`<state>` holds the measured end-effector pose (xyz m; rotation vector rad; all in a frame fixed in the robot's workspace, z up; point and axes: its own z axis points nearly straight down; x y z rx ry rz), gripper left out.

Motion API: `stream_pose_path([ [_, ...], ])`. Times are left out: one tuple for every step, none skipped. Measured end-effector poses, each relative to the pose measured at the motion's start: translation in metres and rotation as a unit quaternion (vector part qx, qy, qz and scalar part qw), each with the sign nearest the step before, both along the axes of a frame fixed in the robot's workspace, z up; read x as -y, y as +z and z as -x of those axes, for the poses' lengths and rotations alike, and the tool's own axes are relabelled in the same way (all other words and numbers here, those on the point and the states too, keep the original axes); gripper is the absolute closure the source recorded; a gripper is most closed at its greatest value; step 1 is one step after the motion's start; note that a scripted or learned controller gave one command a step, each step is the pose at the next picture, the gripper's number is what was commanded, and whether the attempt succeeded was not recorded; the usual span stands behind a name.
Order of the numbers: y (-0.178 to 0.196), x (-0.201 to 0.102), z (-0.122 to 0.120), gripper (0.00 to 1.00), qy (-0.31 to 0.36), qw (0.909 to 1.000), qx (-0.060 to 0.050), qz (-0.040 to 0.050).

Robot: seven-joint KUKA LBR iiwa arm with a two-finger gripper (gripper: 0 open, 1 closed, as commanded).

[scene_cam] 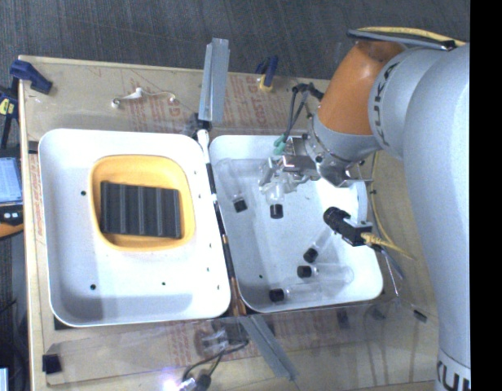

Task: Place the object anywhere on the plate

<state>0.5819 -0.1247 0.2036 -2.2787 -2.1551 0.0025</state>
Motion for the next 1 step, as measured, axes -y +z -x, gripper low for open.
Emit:
stream_pose_path([
  [-0.0125,-0.0683,-0.0258,1.0,0.116,0.9933,0.001,0.0007],
])
